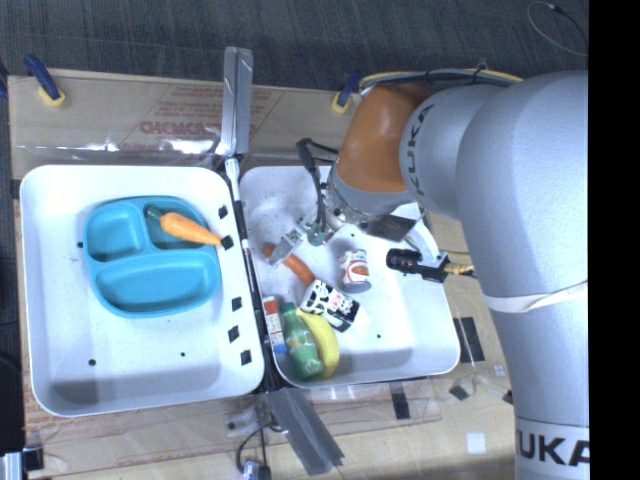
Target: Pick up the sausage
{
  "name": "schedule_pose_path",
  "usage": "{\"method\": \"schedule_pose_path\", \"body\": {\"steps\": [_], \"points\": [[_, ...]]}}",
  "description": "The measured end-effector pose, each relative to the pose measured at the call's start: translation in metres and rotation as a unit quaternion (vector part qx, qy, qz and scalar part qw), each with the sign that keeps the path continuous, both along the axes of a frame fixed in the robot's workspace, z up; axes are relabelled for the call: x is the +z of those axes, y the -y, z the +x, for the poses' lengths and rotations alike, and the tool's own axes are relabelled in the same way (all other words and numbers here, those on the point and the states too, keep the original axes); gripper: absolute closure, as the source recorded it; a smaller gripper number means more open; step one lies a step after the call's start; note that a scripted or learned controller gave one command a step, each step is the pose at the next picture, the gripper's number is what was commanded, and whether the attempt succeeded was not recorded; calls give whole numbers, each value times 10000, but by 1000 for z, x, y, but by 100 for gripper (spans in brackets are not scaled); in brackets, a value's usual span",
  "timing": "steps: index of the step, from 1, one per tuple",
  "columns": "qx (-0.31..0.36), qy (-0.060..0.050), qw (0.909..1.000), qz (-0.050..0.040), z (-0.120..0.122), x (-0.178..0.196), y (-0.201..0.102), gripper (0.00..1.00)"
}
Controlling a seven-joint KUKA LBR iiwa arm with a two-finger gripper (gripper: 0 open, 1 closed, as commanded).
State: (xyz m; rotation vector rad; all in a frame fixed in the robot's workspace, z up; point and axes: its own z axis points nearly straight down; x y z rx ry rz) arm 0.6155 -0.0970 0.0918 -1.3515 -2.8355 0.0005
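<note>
The sausage point(297, 267), a short orange-red piece, lies on the floor of the right bin point(420, 338), left of its middle. My gripper point(306, 236) hangs just above and slightly behind it, reaching down from the orange-banded wrist point(375, 153). Nothing is visibly held by the gripper. A small reddish bit point(268, 251) lies just left of the sausage.
In the right bin, a small can point(355, 269), a black-and-white patterned object point(331, 304), a banana point(323, 341) and a green bottle point(297, 340) crowd the front left. The left bin point(60, 358) holds a blue divided plate point(150, 278) with a carrot point(188, 228) on it.
</note>
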Motion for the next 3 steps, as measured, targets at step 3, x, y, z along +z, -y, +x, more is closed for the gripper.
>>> {"method": "schedule_pose_path", "body": {"steps": [3], "points": [[2673,10,9636,-3,-35,0,-3,0]]}}
